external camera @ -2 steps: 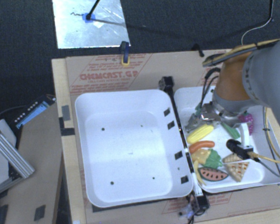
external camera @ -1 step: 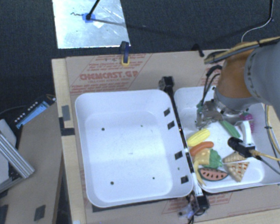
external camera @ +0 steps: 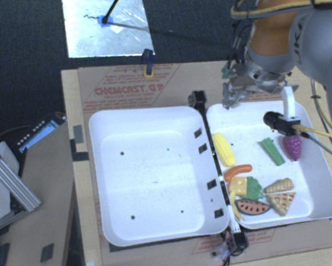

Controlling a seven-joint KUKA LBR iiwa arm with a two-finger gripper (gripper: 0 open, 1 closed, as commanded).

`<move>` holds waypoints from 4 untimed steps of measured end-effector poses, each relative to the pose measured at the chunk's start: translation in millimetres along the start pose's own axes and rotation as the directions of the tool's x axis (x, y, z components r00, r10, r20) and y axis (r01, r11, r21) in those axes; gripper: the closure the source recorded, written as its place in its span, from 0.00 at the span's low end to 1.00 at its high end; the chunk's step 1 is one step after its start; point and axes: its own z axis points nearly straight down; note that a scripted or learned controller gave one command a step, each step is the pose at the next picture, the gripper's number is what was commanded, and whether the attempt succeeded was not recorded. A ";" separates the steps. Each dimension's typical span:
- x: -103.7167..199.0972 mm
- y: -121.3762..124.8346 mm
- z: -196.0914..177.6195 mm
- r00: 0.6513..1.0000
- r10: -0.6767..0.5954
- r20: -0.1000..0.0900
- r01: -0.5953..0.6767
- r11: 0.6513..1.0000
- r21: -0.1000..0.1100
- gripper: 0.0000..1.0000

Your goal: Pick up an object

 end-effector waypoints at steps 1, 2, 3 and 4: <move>77.8 -8.5 -81.6 1.000 0.000 -0.002 0.000 1.000 0.009 1.00; 132.1 -28.1 -146.7 1.000 0.002 -0.003 -0.002 1.000 0.013 1.00; 185.0 -22.4 -223.8 1.000 0.003 -0.003 -0.003 1.000 0.011 1.00; 229.8 -12.2 -272.9 1.000 0.005 -0.002 -0.005 1.000 0.013 1.00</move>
